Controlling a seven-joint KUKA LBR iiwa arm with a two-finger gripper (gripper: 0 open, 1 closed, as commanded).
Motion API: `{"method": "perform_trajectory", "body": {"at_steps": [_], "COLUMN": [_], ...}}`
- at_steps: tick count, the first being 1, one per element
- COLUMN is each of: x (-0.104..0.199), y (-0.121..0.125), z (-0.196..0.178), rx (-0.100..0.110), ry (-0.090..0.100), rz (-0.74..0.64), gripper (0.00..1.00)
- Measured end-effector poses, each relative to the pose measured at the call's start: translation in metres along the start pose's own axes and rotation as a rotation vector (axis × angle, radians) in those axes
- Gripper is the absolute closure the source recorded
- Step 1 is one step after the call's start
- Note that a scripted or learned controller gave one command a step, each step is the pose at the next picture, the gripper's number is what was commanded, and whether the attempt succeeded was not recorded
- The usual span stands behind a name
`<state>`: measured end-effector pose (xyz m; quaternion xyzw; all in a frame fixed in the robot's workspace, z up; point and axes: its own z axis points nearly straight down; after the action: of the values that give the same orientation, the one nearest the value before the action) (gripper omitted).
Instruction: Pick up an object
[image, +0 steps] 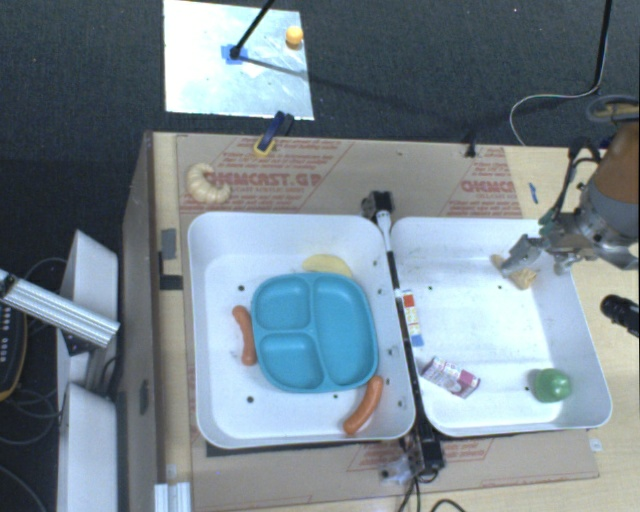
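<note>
**A:** What sits on the bench (330, 165), going by size?

**B:** 2 white bins side by side. The left bin (215, 300) carries a blue divided plate (313, 331) with 3 compartments. An orange sausage (245, 335) lies just left of the plate, another sausage (363, 406) touches its lower right corner, and a pale yellow disc (328, 264) peeks out from behind its top edge.

**B:** The right bin (580, 330) has a pink-and-white packet (450, 377) near its front, and a green ball (549, 385) in the front right corner.

**A:** And the arm (612, 195)?

**B:** It reaches in from the right. Its gripper (522, 262) hangs over the right bin's far side, with a small tan object (524, 277) at the fingertips. Whether the fingers are apart or clamped on that piece cannot be told.
</note>
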<state>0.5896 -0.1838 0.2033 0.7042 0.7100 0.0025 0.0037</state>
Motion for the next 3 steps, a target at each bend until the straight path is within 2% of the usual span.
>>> {"method": "perform_trajectory", "body": {"at_steps": [3], "x": [0.0000], "y": [0.0000], "z": [0.0000], "rx": [0.000], "ry": [0.000], "rz": [0.000], "gripper": [0.00]}}
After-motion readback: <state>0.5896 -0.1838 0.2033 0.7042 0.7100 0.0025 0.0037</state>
